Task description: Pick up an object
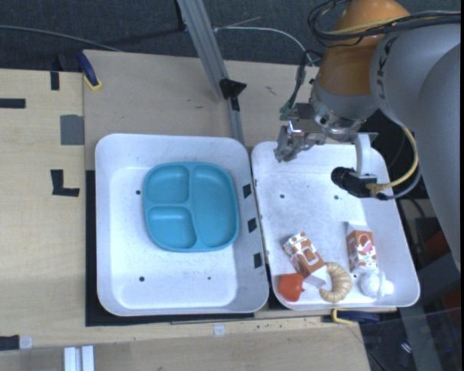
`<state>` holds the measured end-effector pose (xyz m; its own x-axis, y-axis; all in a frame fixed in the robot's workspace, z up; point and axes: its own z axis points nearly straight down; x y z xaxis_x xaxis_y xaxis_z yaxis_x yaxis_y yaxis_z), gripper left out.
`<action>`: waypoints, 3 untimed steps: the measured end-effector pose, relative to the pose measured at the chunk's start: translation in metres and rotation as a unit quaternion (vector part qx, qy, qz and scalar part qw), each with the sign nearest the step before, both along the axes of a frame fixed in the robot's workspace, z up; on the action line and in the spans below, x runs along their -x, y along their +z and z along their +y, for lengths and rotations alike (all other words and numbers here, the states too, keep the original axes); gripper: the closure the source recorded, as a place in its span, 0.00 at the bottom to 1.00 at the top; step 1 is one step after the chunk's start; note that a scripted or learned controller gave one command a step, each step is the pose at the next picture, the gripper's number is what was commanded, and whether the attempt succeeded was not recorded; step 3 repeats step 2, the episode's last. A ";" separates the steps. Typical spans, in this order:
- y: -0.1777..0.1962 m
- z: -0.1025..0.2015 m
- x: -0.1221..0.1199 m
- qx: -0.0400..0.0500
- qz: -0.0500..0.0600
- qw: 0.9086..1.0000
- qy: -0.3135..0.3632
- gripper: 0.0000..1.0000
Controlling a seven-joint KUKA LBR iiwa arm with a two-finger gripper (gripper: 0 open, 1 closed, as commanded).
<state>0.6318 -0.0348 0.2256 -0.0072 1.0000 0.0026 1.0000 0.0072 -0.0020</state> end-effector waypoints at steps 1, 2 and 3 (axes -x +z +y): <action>0.009 0.054 -0.009 0.000 -0.001 1.000 0.000 1.00; 0.004 0.109 0.000 0.001 0.001 1.000 0.000 1.00; 0.004 0.109 0.000 0.001 0.001 1.000 0.000 1.00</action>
